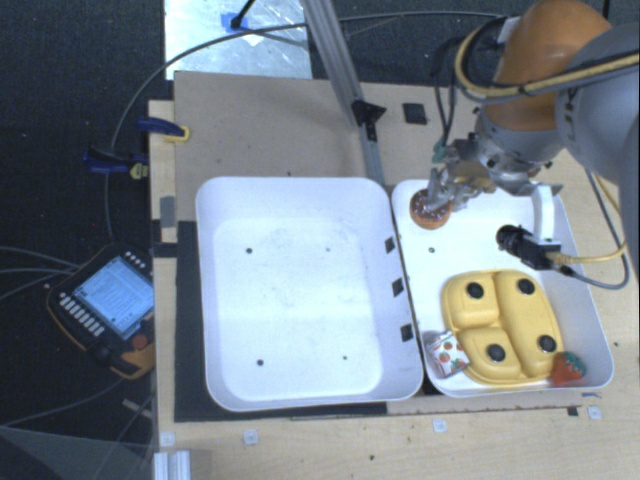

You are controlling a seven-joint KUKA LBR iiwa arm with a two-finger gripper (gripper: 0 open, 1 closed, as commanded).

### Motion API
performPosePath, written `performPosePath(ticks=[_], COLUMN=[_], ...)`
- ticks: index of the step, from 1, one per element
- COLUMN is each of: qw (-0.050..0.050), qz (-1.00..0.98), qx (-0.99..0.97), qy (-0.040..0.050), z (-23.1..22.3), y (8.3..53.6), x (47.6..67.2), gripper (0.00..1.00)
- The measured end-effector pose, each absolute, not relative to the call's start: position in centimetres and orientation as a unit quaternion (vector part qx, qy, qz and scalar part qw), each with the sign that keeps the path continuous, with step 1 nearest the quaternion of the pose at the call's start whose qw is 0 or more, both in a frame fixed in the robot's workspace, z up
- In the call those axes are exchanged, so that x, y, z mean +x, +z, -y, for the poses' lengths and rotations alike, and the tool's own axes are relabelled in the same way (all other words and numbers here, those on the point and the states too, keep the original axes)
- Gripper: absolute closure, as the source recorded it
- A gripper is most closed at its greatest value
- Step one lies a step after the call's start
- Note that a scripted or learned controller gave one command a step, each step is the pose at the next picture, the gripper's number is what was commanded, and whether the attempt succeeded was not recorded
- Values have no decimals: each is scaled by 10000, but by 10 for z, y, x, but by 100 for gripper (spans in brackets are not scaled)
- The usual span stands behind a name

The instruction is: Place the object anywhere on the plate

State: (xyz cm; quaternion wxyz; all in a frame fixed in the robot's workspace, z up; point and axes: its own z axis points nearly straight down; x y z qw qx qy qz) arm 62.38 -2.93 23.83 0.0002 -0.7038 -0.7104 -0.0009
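A yellow sectioned plate [503,328] lies in the near part of the right bin [580,268]. A small round brown-and-orange object [432,213] sits at the far left corner of that bin. My gripper [441,194] is directly over this object, at or touching its top. The gripper's own body hides whether it has hold of the object. The object is well apart from the plate, toward the bin's far end.
A small printed packet [446,353] lies at the plate's near left edge and a red strawberry-like item [568,368] at its near right. The left bin [295,288] stands beside. A black cable fitting [520,243] hangs over the right bin. A pendant [108,303] lies left of the bench.
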Motion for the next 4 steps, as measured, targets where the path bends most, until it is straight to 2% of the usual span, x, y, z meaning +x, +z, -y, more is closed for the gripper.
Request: performPosePath(ticks=[1, 3, 4], qw=[-3, -4, -2], qz=[7104, 7101, 7090], qx=[-7038, -7041, -7052], qy=[-10, -17, -8], z=[-30, -145, -142], y=[228, 215, 215], x=[623, 637, 637], gripper=[100, 100, 0])
